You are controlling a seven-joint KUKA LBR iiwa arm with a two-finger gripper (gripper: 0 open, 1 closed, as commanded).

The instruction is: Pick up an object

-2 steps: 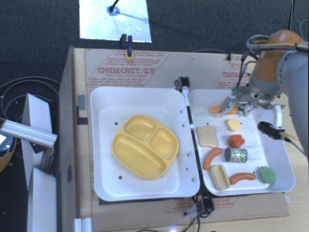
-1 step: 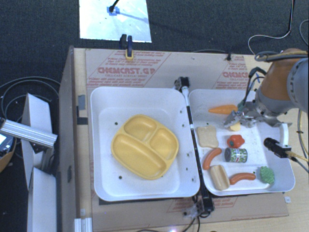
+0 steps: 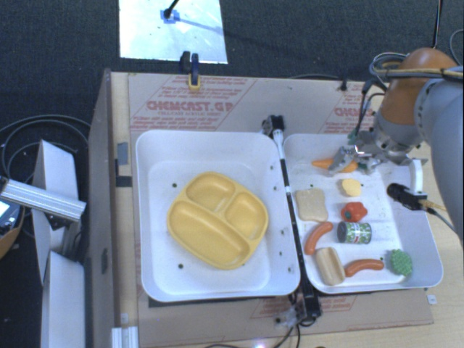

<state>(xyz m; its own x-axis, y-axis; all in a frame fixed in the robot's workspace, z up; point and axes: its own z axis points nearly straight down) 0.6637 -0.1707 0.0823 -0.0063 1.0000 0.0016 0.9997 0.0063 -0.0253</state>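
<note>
Here the carrot (image 3: 335,164) lies at the back of the right bin (image 3: 424,256), near its left wall, with the pincer (image 3: 355,156) right over its thick end. Whether the pincer is wide, narrow or clamped on it: cannot tell, metal hides the tips. Judged a toy: light, stiff, smooth, tapered, so likely to slip; best gripped across the thick middle. Just beside it toward the front sits a yellow piece (image 3: 351,187), then bread (image 3: 312,204), a tomato (image 3: 354,212), a can (image 3: 354,232), two sausages (image 3: 317,237) (image 3: 363,267), a bun (image 3: 330,265), broccoli (image 3: 399,262). The left bin (image 3: 156,194) holds a yellow tray (image 3: 217,219). Both bins rest on the bench (image 3: 217,96).
</note>
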